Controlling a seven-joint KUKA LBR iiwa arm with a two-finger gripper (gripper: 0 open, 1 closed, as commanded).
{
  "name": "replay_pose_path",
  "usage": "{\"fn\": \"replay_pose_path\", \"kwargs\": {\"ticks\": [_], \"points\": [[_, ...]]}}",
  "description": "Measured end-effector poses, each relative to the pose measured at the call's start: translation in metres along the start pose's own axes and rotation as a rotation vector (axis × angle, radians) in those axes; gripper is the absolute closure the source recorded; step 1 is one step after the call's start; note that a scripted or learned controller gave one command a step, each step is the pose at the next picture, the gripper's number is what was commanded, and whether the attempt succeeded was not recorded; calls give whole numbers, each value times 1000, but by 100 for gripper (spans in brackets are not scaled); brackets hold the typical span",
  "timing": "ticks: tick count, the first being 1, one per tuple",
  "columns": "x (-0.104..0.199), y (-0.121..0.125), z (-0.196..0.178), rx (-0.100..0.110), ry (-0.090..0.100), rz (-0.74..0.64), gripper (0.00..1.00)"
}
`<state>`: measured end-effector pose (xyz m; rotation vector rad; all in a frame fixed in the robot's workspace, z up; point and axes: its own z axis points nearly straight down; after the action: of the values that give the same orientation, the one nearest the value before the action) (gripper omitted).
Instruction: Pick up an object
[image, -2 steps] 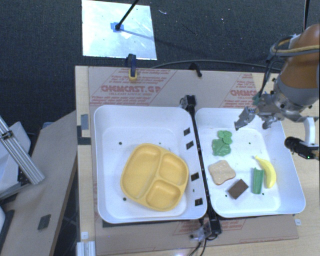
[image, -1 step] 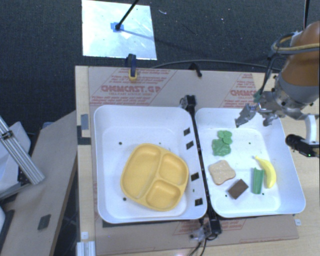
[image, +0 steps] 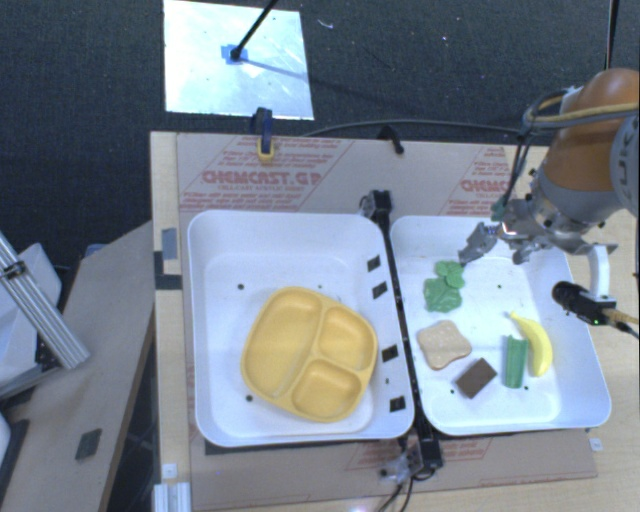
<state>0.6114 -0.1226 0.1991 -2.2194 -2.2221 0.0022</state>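
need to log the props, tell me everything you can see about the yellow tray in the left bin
The yellow tray is a smooth plastic-looking food tray with rounded corners and three sunken compartments: one large on the left and two smaller on the right. It lies flat and right side up on the floor of the left bin, turned at a slant to the bin's walls, toward the near right part. Nothing lies in its compartments, and nothing but the bin touches it.

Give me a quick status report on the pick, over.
End effector above right bin's far edge, holding nothing. Green leafy piece nearest, toast, brown block, banana beyond. Nothing blocking.
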Motion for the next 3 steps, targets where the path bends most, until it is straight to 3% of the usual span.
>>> {"fn": "replay_pose_path", "kwargs": {"ticks": [2, 3], "points": [[3, 5, 113, -1, 0, 0, 0], [3, 7, 99, -7, 0, 0, 100]]}}
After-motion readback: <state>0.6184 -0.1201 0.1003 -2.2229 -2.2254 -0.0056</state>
